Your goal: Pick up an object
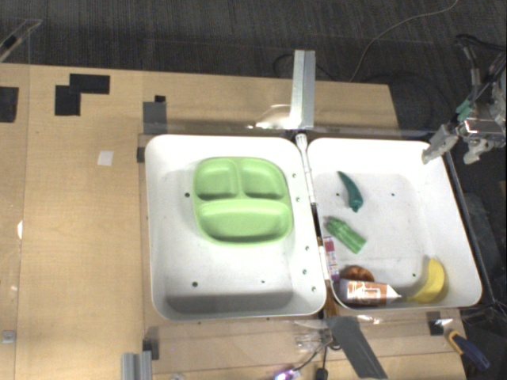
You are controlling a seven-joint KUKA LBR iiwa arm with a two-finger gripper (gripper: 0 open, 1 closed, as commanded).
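Gripper [455, 150] poised at the far right, high in the camera view, with two pale fingers [436, 145] pointing down and leftward, spread apart with a clear gap between them and nothing held there. Wrist hardware above them cluttered with cables and fittings, running off the right edge, most of the arm out of sight

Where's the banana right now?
The banana lies in the right bin's near right corner, just right of the brown packaged item.
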